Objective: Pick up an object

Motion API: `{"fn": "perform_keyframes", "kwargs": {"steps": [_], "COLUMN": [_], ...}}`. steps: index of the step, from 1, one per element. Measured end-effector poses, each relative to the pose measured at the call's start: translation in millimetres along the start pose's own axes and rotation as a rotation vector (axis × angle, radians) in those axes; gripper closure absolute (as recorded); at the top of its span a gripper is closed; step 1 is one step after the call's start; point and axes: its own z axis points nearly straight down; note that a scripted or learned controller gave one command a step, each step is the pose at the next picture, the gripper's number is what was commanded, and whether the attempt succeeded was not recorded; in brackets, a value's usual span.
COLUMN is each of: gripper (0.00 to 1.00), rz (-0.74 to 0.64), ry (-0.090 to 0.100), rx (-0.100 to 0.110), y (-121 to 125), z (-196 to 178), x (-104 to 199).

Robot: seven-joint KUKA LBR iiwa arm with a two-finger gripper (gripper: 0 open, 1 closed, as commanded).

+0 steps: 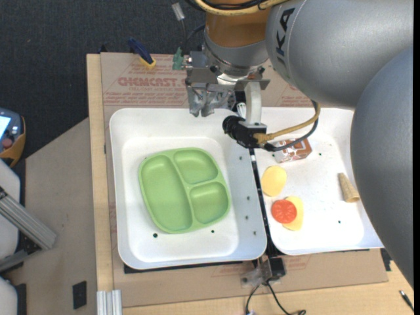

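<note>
My gripper hangs over the far rim of the left bin, above the bin floor just beyond the green divided plate. Nothing shows held under it. The right bin contains a yellow lemon-like piece, a red tomato-like piece resting on a yellow piece, a brown and white item and a tan cylinder. All of these lie right of and nearer than the gripper, apart from it.
A black fitting with a cable hangs off the wrist over the divider between the bins. The big grey arm covers the right bin's far right corner. A brown board with a blue and yellow clip lies behind the bins.
</note>
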Motion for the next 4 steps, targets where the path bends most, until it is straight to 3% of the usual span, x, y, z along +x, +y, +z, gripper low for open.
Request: {"fn": "perform_keyframes", "kwargs": {"steps": [1, 2, 3, 4], "gripper": [1.00, 1.00, 1.00, 1.00], "rz": [-0.001, -0.006, -0.002, 0.005], "ry": [0.009, 0.000, 0.010, -0.002], "rx": [-0.036, 0.006, -0.030, -0.001], "y": [9, -52, -59, -62], "z": [-180, -8, -149, -19], "x": [-5, 46, 49, 10]}}
